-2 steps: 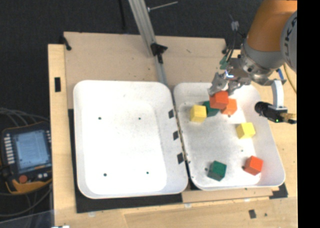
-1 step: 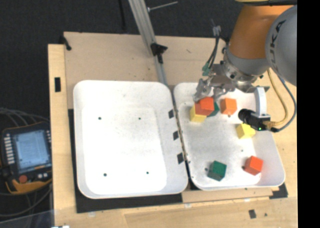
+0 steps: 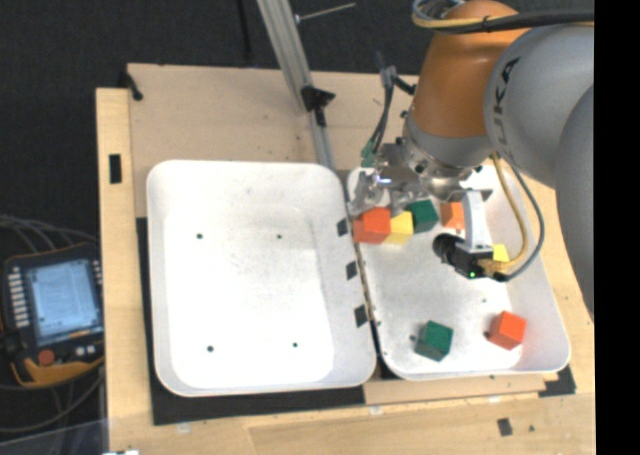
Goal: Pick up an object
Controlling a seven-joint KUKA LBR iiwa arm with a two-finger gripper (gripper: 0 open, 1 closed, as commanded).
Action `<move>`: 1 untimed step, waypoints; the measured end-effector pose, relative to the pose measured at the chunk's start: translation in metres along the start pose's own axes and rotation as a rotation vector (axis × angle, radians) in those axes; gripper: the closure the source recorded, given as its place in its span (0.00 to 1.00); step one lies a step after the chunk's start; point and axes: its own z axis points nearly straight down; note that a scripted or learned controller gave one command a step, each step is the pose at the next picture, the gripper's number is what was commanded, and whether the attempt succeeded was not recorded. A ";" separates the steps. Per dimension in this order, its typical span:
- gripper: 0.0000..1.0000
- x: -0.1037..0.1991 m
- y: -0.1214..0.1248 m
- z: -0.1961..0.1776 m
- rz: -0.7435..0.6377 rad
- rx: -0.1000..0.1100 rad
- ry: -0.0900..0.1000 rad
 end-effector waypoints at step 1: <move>1.00 0.050 -0.013 0.016 0.000 0.000 0.000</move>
